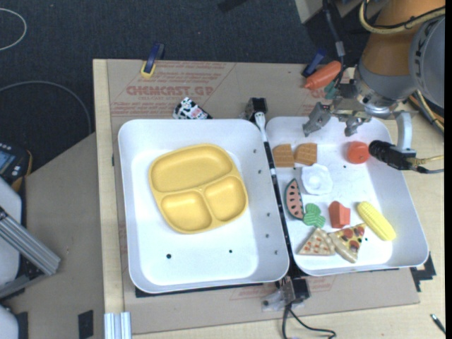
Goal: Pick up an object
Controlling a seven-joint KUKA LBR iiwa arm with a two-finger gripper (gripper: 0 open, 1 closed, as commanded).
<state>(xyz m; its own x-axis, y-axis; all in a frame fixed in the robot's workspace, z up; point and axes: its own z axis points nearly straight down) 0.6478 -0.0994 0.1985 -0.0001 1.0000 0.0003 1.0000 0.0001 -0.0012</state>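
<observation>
While I work from the near edge outward, the right bin shows two pizza slices closest to me, side by side and touching. Just beyond them sit a yellow corn cob at the right, a red block in the middle and a green piece to its left. A watermelon slice lies just beside the green piece, near the bin's left wall. A white piece lies farther in, then two brown blocks side by side, and a red round piece to their right, apart from them.

I note that the left bin holds a yellow divided plate, lying flat about its middle.

At the far end of the right bin I find the gripper, pointed down, its fingers spread wide with bare bin floor between them. It pinches nothing. The brown blocks lie just near and left of the finger at scene left. The red round piece lies just near and right of the other finger. Neither is touched, as far as I can judge. Whether the fingertips meet the bin floor I cannot tell.
</observation>
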